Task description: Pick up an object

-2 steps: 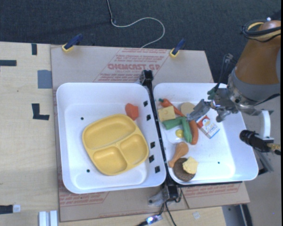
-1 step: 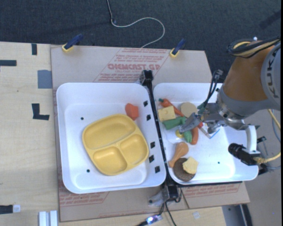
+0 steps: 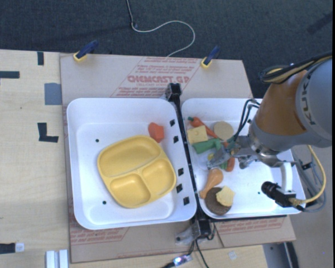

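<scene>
The right bin [image 3: 251, 201] holds a pile of toy food: a yellow cheese block [image 3: 197, 134], a green piece [image 3: 206, 146], a tan round piece [image 3: 223, 130], an orange carrot [image 3: 196, 121], a drumstick-like orange piece [image 3: 213, 178] and a brown piece with a yellow wedge [image 3: 220, 199]. My gripper [image 3: 228, 156] is down in this bin, at the pile's right side, over a small orange and green cluster. The wrist hides the fingers. In the left bin lie a yellow divided plate [image 3: 135, 170] and an orange-red piece [image 3: 156, 130].
The grey arm with its orange band [image 3: 282, 113] covers the right bin's right half. A black divider [image 3: 181, 144] runs between the bins. Cables [image 3: 301, 202] hang by the right bin's near right corner. Cardboard [image 3: 151, 74] lies under both bins.
</scene>
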Tool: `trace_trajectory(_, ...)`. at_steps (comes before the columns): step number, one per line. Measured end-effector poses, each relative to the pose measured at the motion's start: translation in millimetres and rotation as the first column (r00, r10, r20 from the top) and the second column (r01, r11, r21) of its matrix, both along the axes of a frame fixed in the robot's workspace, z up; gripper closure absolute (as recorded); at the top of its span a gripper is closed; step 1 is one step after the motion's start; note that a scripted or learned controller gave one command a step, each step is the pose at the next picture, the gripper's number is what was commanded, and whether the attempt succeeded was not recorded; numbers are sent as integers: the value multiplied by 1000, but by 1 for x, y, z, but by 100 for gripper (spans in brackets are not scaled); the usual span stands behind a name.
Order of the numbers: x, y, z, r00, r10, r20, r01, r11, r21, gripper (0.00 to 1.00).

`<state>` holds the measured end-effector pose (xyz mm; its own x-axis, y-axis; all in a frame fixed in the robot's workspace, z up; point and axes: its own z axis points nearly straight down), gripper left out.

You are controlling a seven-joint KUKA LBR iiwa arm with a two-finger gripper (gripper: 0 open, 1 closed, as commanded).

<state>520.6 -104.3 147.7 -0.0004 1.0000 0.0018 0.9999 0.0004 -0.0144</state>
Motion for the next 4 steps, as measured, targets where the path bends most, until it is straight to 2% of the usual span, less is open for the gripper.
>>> trace_trajectory(1, -2, -1, -48, 1000, 0, 1, 0, 1000, 1, 0)
trace_trajectory(2, -2, -1, -67, 1000, 1, 8, -1, 1000, -1, 0)
trace_trajectory(3, -2, -2, -59, 1000, 0, 5, 0, 1000, -2, 100)
trace_trajectory(4, -2, 7, -18, 1000, 2, 10, -2, 1000, 0, 100)
